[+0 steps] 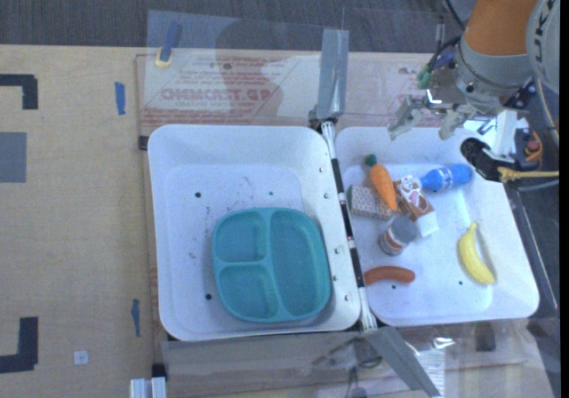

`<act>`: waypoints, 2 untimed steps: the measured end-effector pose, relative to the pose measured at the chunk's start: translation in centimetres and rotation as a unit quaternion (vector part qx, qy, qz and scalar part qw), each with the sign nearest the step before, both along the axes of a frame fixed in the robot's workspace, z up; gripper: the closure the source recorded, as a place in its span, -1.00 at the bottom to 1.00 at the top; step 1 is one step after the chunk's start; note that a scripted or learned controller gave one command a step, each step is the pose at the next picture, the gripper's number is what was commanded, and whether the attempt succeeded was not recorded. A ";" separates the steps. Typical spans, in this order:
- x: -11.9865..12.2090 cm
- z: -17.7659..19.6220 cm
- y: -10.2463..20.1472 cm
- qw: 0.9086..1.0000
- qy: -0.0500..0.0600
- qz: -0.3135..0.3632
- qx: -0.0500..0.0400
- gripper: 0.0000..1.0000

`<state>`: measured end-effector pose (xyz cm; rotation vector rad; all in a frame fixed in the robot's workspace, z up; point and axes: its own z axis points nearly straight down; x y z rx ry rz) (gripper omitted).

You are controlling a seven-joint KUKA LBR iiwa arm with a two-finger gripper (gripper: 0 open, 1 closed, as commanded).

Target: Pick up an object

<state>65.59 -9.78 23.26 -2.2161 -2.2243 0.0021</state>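
My gripper (429,121) hangs over the back edge of the right bin (511,285), its two fingers spread apart with nothing between them. Below it in that bin lie a carrot (382,186), a blue bottle (444,178), a small red and white carton (414,199), a brown wafer (365,202), a small can (396,236), a sausage (388,275) and a yellow banana (475,256). The carrot lies nearest the gripper, a little forward and to its left.
The left bin (178,165) holds a teal divided plate (269,265). A raised divider (339,201) runs between the bins. A clear panel (249,67) stands behind the left bin. The arm's orange band (502,19) sits at the top right.
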 end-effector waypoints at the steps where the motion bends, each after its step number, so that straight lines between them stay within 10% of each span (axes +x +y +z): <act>1: 0.5 -12.6 0.2 1.000 0.000 0.027 0.000 -1.00; 2: -0.7 -14.4 0.2 0.999 -0.004 -0.046 0.000 -1.00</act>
